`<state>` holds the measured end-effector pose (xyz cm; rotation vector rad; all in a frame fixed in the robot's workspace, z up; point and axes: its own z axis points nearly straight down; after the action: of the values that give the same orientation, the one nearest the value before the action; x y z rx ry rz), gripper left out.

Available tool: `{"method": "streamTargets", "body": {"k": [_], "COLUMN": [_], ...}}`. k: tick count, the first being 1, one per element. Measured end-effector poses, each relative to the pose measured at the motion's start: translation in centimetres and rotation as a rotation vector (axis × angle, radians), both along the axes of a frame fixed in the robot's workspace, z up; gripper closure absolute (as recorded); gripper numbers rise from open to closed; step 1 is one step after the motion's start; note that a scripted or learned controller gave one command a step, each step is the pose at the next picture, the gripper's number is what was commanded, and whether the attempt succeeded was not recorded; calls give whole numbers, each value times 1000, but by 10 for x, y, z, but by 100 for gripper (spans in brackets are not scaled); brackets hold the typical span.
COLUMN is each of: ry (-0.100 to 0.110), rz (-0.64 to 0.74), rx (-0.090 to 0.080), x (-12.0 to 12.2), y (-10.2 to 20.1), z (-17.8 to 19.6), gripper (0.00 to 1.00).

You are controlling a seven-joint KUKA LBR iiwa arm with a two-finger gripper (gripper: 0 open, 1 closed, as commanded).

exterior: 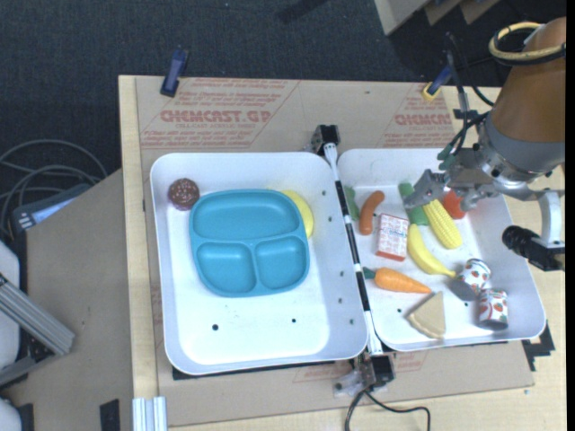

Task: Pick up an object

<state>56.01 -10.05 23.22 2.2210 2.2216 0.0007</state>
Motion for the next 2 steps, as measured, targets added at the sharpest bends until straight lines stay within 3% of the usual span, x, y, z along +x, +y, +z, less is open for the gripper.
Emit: {"method": "streamTargets", "body": {"k": [1,2], "ry": [3,2], "rz": [-2,-1], "rx": [0,1], "x": [-20,-43], "y": [-56,-35], "z": [-129,-148], "gripper": [0,0]}}
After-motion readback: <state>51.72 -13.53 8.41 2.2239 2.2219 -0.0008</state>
